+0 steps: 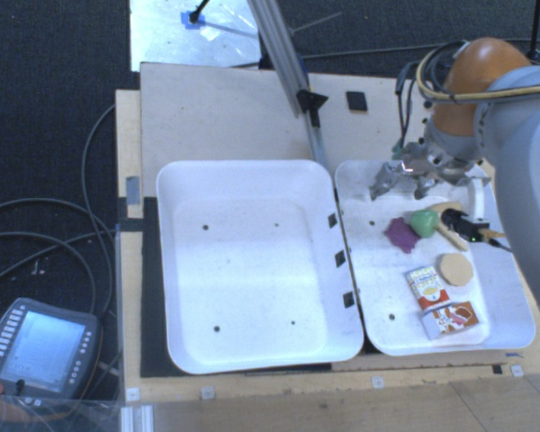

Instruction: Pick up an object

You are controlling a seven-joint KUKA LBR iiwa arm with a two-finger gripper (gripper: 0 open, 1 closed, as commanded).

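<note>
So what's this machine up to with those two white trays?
A grey robot arm reaches in from the right, its gripper poised over the far end of the right bin. That bin holds a purple object, a green object, a tan disc and two small printed packets. Nothing is seen between the fingers, so nothing has been picked up yet.

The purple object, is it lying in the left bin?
No, the purple object lies in the right bin, next to a green object.
</note>
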